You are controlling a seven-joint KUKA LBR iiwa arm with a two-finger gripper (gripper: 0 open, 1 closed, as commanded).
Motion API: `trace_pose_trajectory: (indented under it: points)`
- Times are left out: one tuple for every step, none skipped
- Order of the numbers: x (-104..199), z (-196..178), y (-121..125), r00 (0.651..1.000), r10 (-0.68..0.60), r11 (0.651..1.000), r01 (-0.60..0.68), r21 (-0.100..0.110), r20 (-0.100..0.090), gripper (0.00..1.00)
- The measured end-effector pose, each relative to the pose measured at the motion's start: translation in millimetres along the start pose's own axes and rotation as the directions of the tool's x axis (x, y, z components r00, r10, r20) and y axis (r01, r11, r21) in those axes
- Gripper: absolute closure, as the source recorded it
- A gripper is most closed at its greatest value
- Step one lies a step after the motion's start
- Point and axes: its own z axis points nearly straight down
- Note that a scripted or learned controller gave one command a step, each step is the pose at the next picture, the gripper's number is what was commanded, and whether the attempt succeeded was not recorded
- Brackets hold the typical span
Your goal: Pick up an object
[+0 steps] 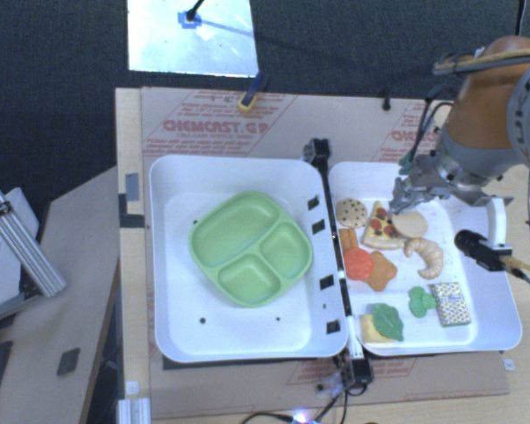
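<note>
We've got the counter (203,117) with two bins: the left bin (172,193) holds just a green tray (250,247), while the right bin (503,316) is packed with toy food, so that's where we're picking. The arm (495,104) hangs low over the pizza slice (382,228) and a beige disc (412,224), probably lining up a grab. Gripper (405,197): can't tell its state.

Grey arm (503,104) reaching in from the right, hand (406,200) pointed down, low
</note>
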Motion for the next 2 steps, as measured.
trace_pose_trajectory:
  points:
    - [-3.2,-1.7,2.2,1.0,0.002,1.0,-0.002,-0.001,0.0,1.0]
    - [6.1,-17.1,-1.4,1.0,0.0,1.0,0.0,-0.001,-0.001,1.0]
